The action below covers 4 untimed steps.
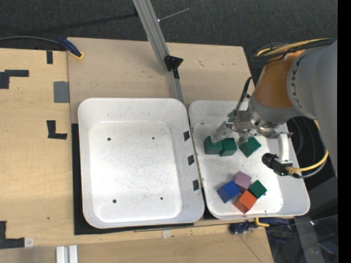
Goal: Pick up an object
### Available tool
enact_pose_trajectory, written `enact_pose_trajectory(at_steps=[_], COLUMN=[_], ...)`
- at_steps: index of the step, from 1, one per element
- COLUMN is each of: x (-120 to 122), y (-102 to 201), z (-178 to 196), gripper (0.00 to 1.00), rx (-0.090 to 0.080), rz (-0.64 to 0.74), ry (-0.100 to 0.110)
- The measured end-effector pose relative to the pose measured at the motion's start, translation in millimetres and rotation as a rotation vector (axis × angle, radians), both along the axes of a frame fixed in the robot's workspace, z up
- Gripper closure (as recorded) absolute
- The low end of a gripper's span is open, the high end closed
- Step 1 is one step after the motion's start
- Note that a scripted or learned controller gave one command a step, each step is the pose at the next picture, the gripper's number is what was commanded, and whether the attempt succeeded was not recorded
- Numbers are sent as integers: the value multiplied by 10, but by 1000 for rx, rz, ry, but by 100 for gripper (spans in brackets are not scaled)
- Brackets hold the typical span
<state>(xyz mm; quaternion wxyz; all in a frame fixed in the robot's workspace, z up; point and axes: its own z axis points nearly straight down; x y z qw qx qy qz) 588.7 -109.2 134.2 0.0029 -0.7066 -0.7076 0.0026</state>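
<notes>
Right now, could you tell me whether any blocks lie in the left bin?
No, the left bin holds none; the blocks all sit in the right bin.

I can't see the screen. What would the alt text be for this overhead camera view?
A grey robot arm with an orange band reaches from the right, its gripper low over three green blocks in the right white bin. Nearer the front of that bin lie blue, purple, orange and small green blocks. The left white bin sits beside it.

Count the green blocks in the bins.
4, all in the right bin: three clustered under the gripper at, one at beside the orange block. The arm may hide more.
</notes>
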Motion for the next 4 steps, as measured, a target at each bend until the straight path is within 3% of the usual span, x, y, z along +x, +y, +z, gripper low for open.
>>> enact_pose_trajectory(at_steps=[1,3,4], x=[16,109,116], y=[1,76,80], z=[133,1361,1610], gripper=[100,100,100], rx=[0,-2,-1], rz=[1,1,0], ry=[-5,-14,-10])
